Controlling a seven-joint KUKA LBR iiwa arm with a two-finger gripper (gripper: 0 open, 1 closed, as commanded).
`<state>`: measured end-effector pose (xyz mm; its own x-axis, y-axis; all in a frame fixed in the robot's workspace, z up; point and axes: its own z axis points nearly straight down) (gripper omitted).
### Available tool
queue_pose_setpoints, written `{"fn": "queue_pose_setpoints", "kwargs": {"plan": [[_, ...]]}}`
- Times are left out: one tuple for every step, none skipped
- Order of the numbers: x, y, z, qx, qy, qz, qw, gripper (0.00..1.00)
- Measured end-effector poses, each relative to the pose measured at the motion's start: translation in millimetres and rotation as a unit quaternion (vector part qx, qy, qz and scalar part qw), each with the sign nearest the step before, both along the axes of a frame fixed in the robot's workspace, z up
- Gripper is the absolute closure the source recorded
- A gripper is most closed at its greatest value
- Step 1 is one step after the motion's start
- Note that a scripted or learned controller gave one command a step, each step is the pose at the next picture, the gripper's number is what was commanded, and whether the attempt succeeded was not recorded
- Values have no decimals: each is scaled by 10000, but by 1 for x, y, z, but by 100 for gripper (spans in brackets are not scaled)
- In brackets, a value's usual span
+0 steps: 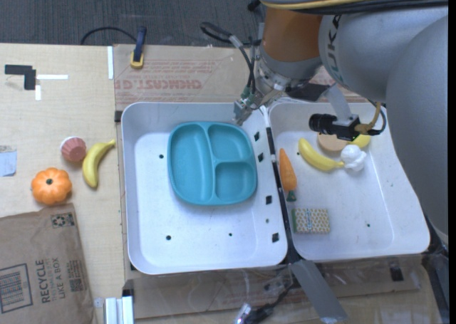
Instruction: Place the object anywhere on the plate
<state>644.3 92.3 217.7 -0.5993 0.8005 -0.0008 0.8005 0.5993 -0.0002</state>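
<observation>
Your inventory: blue plate [212,163] in left bin [142,194]; banana [318,157], carrot [286,168], sponge [311,220] in right bin [388,208]; gripper [246,109] above plate's rim, grip state indiscernible.

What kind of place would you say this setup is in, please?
Probably a robotics lab test bench: a KUKA arm reaches over two white bins holding a plate and toy food, such as a banana, beside taped cardboard.

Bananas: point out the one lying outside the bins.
The banana on the bench, beside the small pumpkin; the other banana lies in the right bin.
</observation>
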Motion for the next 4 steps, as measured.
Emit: {"fn": "queue_pose_setpoints", "kwargs": {"plan": [[-80,-17,-27,-4,12,-277,9996,100],[-13,-69,-26,-7,5,36,10000,100],[-2,-155,68,-8,-10,-60,10000,100],[-11,-116,-27,-1,3,400,9992,100]]}}
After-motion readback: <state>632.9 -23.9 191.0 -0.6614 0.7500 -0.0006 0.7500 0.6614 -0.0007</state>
